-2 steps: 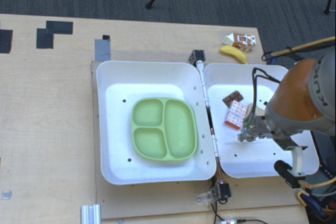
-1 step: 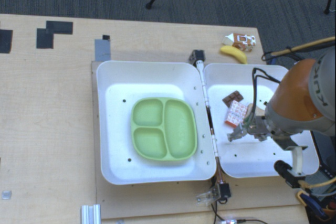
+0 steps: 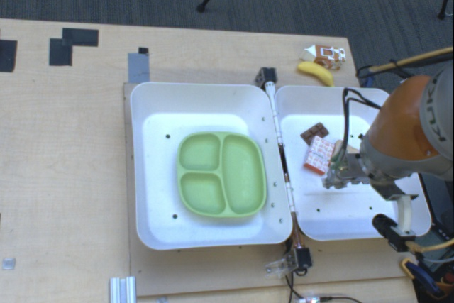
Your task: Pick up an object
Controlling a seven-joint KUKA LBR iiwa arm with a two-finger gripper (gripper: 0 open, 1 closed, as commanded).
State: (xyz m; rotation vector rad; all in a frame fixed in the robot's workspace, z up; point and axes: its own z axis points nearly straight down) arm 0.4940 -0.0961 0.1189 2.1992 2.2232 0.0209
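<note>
In the right bin (image 3: 333, 223) lie a small brown block (image 3: 313, 131) and, just below it, a red-and-white patterned packet (image 3: 320, 155). My gripper (image 3: 335, 177) hangs low over this bin, right beside the packet's lower right edge. The grey arm with its orange band (image 3: 404, 128) reaches in from the right and hides the bin's right part. I see nothing held in the gripper.
A green divided plate (image 3: 221, 174) lies in the left bin (image 3: 152, 152). Behind the right bin, a yellow banana (image 3: 315, 72) and a small carton (image 3: 328, 53) rest on the bench. A black cable (image 3: 346, 124) loops above the gripper.
</note>
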